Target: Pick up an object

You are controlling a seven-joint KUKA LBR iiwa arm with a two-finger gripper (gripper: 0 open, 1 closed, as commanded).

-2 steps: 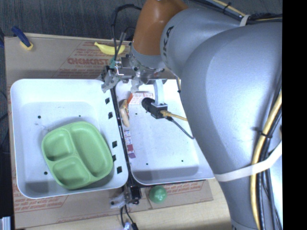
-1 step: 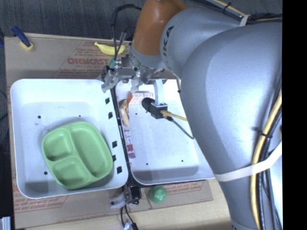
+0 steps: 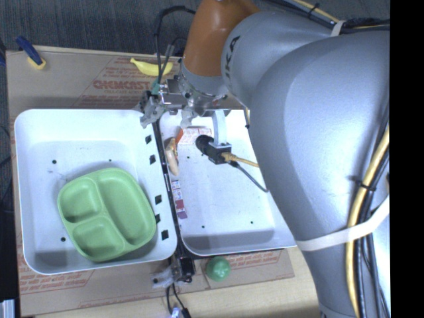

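Fixed view from above the bench. You are looking at the gripper (image 3: 173,111) hanging over the upper end of the right bin (image 3: 225,234), close to the wall it shares with the left bin (image 3: 40,138). The grey arm (image 3: 318,111) is standing over that bin's right side and hiding it. You cannot tell from here whether the gripper is released or clenched, and nothing is showing in its grasp. The likeliest things to pick are lying just below it. One is a small box (image 3: 191,136) with a red and white label. Just beside the box, a tan toy (image 3: 171,156) is lying lengthwise against the shared wall. A printed strip (image 3: 179,207) is lying farther down the same wall. This crowding against the wall is probably leaving little room on one side for a clean approach. A green divided plate (image 3: 103,211) is sitting flat in the lower part of the left bin. Both bins are resting on printed cardboard (image 3: 99,85), where a banana (image 3: 151,66) and a green ball (image 3: 216,268) are lying outside them. Dark carpet (image 3: 79,12) is surrounding the bench.
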